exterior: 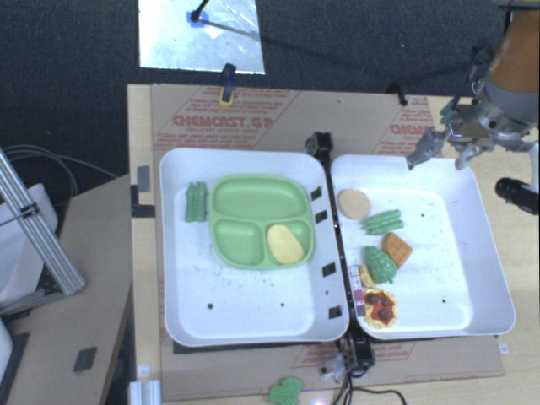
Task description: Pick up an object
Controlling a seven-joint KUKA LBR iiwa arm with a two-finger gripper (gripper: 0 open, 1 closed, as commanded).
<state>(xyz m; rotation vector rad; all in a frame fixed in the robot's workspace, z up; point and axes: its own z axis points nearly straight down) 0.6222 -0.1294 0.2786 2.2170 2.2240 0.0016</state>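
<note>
The gripper [442,148] hangs up high over the far right corner of the right bin [472,251]. Its two fingers are spread wide apart, and there is nothing between them. It touches no toy.

Going from left to right: the left bin [177,226] holds a green bean toy [196,202] near its left wall. Just beside it sits a green plate [253,218] with three parts. A yellow toy [286,244] lies in the plate's lower right part. The other two parts of the plate are bare. There is a lot of open white floor below the plate, along the front of this bin.

The two bins touch in the middle, where dark clips run along the joined walls.

In the right bin, the toys sit close to the left wall. A round tan cookie [354,203] is at the top. Below it is a green pea pod [383,222]. Then comes an orange-brown bread piece [396,249], touching a green broccoli toy [380,266]. A small pizza slice [378,307] lies lowest, at the bin's front left corner, close by the wall. The cookie and the pea pod are near each other but apart.

The right half of this bin is bare white floor, so there is plenty of room there. The gripper is well apart from all the toys, nearest to the cookie and pea pod.

A small green toy [287,391] lies outside the bins on the counter [143,310], by the front edge.
</note>
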